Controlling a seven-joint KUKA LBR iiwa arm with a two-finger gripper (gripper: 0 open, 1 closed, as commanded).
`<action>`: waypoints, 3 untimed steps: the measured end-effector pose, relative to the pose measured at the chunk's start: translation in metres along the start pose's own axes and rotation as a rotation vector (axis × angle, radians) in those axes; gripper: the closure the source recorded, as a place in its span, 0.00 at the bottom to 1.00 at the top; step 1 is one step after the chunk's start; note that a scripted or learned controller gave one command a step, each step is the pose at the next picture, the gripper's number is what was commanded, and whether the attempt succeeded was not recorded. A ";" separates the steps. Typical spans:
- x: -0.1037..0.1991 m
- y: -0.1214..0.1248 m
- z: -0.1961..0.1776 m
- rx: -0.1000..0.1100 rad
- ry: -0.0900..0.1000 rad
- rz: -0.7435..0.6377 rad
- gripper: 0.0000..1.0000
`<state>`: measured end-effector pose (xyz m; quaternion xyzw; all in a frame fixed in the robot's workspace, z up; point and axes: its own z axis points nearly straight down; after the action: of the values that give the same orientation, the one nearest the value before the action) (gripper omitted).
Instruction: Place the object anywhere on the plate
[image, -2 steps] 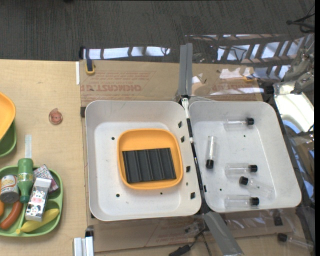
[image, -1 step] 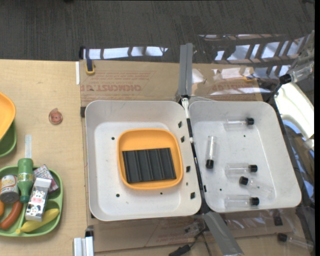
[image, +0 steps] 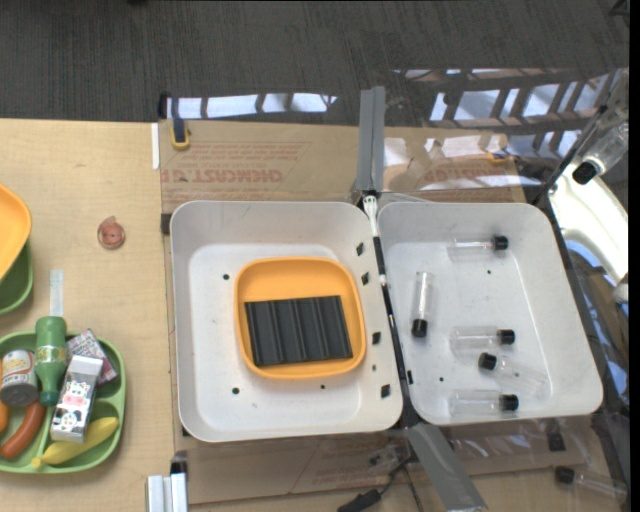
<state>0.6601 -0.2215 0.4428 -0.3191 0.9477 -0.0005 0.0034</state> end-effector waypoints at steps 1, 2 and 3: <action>0.000 0.001 0.093 -0.005 0.002 -0.325 1.00; 0.000 0.000 0.001 -0.003 0.000 -0.588 1.00; 0.000 0.000 0.002 -0.004 -0.001 -0.877 1.00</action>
<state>0.6601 -0.2212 0.4412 -0.6914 0.7225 0.0002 0.0029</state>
